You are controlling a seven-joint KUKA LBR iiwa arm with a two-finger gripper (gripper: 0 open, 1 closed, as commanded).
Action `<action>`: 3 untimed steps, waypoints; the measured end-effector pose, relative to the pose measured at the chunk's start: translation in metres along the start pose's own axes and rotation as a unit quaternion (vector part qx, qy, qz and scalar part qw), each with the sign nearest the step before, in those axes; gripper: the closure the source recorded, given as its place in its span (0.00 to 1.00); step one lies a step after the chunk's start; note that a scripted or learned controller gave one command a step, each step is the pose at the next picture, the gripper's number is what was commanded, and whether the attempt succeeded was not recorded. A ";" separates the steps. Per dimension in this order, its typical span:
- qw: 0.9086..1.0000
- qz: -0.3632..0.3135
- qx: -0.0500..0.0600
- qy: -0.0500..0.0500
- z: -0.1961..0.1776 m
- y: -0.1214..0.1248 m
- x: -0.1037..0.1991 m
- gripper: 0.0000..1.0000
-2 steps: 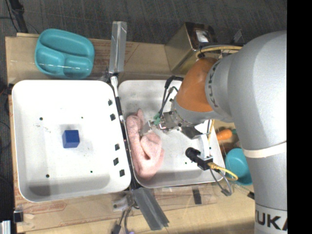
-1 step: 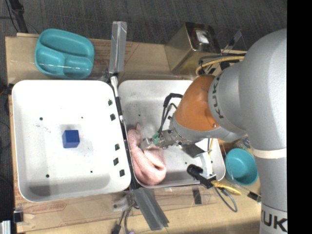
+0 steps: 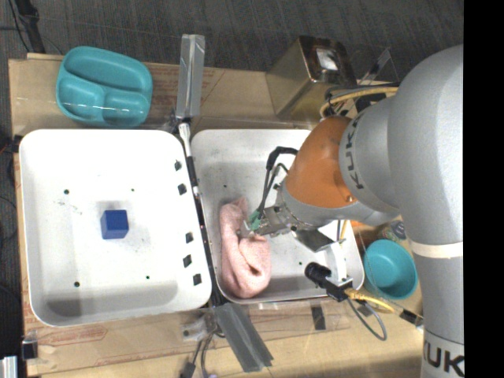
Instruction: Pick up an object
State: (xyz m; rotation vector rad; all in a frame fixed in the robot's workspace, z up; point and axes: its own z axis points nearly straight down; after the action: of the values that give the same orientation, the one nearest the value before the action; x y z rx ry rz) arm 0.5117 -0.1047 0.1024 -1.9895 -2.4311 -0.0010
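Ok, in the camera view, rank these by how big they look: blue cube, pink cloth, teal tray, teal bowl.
Largest to smallest as they look:
1. Teal tray
2. Pink cloth, close to the tray, so that order is unsure
3. Teal bowl, partly hidden by the arm
4. Blue cube

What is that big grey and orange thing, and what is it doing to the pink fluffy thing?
That is a robot arm, grey with an orange band. A program moves it, and its job is to pick something up. The picture comes from one camera fixed above the bench, looking down at a slant; the arm reaches in from the right.

On the bench sit two shallow white bins. The left bin holds a small blue cube. The right bin holds a soft pink cloth bundle. The arm's end effector is right at the top of that cloth, but I can't tell if it has grabbed it. A teal plastic tray and a teal bowl sit outside the bins.
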 end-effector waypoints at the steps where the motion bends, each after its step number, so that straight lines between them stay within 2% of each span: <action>1: 1.000 0.000 0.000 0.000 0.000 0.000 0.000 0.00; 2: 1.000 -0.026 0.000 0.000 0.010 0.036 0.000 0.00; 3: 0.998 0.059 0.000 0.000 0.010 0.138 -0.021 0.00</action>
State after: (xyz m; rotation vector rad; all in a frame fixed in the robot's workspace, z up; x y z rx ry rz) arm 0.6510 -0.0982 0.0928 -2.1295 -2.3094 0.0000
